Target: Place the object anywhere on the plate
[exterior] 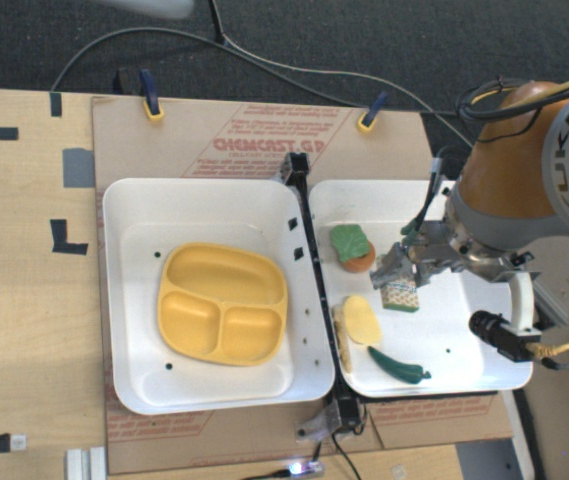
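End effector [401, 273] low in right bin [464, 363], over small patterned block [400, 295]; can't tell finger state. Looks light, maybe spongy, so pinch flat sides. Yellow plate [224, 303] waiting in left bin.

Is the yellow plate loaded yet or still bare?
Bare: all three compartments of the yellow plate show plain yellow; the toy food sits in the right bin.

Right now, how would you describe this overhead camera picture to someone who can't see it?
A grey-and-orange robot arm reaches into the right bin, its gripper over a small patterned object beside toy food. The left bin holds a yellow divided plate with nothing on it.
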Available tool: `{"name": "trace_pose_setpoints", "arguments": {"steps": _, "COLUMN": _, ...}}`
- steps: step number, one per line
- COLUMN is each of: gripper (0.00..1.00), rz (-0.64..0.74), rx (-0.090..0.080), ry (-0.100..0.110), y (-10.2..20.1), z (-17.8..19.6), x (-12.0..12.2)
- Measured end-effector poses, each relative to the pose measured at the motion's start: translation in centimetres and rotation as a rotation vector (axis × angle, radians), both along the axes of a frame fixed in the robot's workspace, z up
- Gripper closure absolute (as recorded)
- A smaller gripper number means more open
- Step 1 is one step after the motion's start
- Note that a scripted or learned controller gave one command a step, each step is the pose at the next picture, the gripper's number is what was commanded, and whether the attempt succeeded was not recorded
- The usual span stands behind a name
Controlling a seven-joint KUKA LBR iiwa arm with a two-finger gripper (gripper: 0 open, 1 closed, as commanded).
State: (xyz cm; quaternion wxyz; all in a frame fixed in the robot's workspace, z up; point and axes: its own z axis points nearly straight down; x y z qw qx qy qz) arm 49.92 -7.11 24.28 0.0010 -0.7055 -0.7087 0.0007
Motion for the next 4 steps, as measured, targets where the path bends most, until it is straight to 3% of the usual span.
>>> {"name": "trace_pose_setpoints", "arguments": {"steps": 4, "gripper": 1.0, "rz": 0.003, "rx": 0.0, "ry": 0.001, "y": 21.0, "z": -3.6, "x": 1.1}}
